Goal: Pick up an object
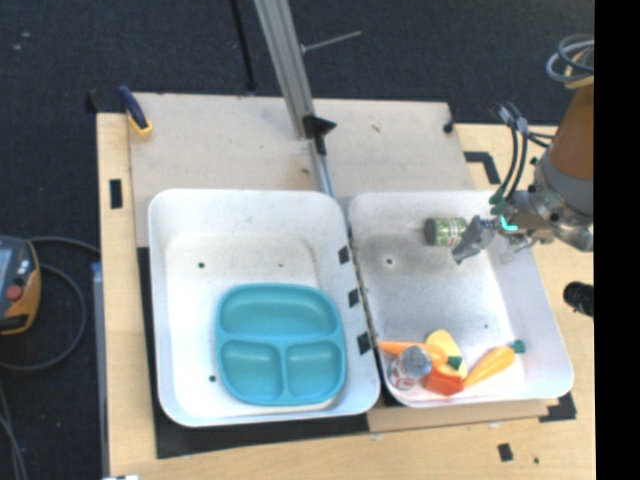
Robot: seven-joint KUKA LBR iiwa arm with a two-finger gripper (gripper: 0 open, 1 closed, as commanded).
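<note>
You're at the approach step here: the gripper sits low over the far part of the right bin, arm reaching in from the right, and right at its fingertips lies a small dark-green can. The can rests on its side on the bin floor, touching or just beside the claw's left tip. I can't tell which from this angle. I also can't tell whether the claw is released or clenched; the fingers are a grey blur against the white bin. Nothing shows between them, so don't count this as a grasp yet.

Watch the can's long axis: it runs left to right across the bin, with its paler end pointing right, toward the gripper. My judgement is that the next move calls for the fingers to straddle the can across its round body, near and far of it, not along its length, or it will roll or skid away left.

Other candidates sit well apart in the near right corner: a heap of toy food, with an orange carrot at its right. The left bin holds a blue divided tray.
</note>
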